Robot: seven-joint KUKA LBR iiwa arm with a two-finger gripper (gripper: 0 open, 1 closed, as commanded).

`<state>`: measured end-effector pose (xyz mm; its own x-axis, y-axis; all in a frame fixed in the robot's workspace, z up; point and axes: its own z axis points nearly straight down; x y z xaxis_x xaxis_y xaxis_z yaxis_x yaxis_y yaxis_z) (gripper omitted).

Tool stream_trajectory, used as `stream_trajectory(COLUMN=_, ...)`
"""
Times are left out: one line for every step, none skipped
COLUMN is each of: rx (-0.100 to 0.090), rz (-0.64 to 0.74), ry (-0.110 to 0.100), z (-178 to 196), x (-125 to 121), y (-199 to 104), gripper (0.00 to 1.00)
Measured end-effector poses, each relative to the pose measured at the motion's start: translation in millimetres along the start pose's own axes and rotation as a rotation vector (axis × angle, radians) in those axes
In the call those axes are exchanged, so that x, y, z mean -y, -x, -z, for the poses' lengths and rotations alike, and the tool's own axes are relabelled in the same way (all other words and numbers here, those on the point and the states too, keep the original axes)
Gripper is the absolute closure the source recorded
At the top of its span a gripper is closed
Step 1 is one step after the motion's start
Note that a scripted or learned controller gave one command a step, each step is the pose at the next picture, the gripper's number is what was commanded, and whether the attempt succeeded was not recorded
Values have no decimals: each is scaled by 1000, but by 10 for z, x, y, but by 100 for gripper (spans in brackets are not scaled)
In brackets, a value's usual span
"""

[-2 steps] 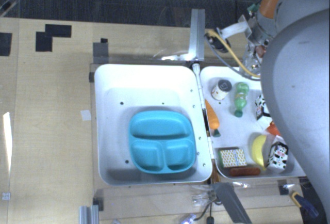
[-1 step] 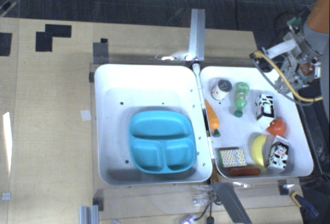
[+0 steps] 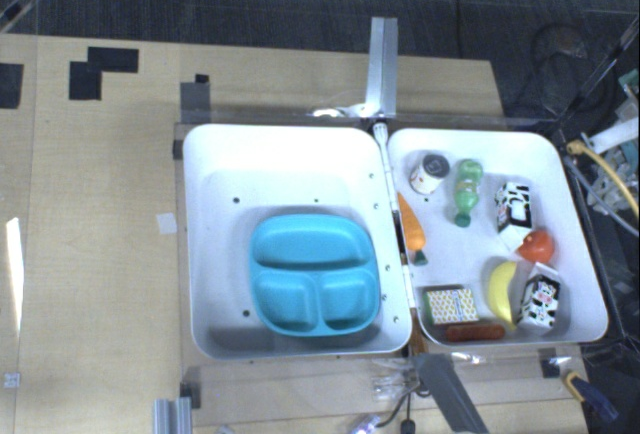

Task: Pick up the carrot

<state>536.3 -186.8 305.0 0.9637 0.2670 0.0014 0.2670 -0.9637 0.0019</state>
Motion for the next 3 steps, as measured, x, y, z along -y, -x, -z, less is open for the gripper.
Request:
stream_trajectory(rx=-4, rz=259, ry=3, z=643, x=-93, y=368, gripper=100)
stream_trajectory(rx=-4, rz=170, ry=4, z=1136, x=-56, y=511, gripper=100)
stream_trajectory(rx=-2, rz=403, ry=1, z=924, x=-51, y=511, gripper=100)
